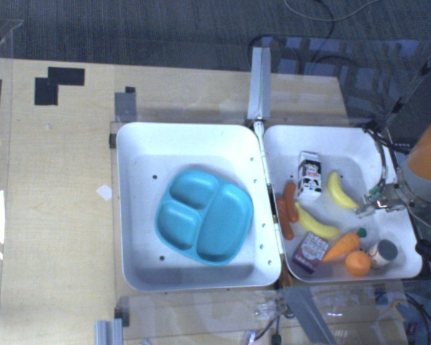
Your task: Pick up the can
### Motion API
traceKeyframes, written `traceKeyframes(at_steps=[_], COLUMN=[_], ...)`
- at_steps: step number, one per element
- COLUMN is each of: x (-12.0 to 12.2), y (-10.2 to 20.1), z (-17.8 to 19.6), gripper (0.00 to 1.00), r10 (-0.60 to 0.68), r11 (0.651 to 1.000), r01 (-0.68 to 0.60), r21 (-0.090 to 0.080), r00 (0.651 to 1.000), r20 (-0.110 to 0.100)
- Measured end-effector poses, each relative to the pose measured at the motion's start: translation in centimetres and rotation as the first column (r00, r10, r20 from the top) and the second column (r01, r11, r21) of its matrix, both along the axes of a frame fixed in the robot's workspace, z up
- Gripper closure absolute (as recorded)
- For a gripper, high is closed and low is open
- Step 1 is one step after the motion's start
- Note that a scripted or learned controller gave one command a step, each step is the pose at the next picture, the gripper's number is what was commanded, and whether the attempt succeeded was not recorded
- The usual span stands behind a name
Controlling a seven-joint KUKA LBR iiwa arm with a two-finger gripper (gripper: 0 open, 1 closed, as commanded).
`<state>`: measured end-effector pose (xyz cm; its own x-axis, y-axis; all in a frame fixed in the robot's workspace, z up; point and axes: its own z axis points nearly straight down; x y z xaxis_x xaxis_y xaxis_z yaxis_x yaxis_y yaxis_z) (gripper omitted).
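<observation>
Two white bins sit side by side on the bench [57, 214]. The left bin [139, 149] has a blue divided plate [204, 216] lying flat in the middle of it. The right bin [345, 144] holds everything else.

Next biggest thing is the arm [427, 160], coming in from the right edge with its orange band showing. The gripper [371, 203] hangs over the right side of the right bin, just beside the upper banana. It's small and blurry here, so I can't tell how it's set, and nothing I can see is in it.

Contents of the right bin, roughly by size: two bananas — one [316, 223] lying across the middle, the other [340, 191] up nearer the gripper. A carrot [341, 247] lies below them, touching an orange [357, 263]. A milk carton [310, 173] sits near the top, sausages [286, 208] run along the left wall, and a dark purple packet [311, 252] lies at the bottom edge.

The can [385, 252] stands in the bottom right corner — just right of the orange, below the gripper and apart from it.
</observation>
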<state>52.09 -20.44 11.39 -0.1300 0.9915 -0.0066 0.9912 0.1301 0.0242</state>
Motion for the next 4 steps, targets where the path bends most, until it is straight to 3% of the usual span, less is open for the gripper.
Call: traceKeyframes(at_steps=[1, 2, 3, 4], x=[0.0, 8.8, 5.3, 10.9], y=[0.0, 0.6, 0.1, 0.4], z=[0.0, -2.4, -2.5, -2.6], gripper=[0.00, 0.00, 0.00, 0.00], r10=[0.000, 0.031, -0.157, -0.165], r11=[1.000, 1.000, 0.988, 0.986], r01=[0.000, -0.031, 0.157, 0.165], r21=[0.000, 0.001, 0.005, 0.002], r00=[1.000, 0.999, 0.988, 0.986], r20=[0.000, -0.018, -0.013, -0.016])
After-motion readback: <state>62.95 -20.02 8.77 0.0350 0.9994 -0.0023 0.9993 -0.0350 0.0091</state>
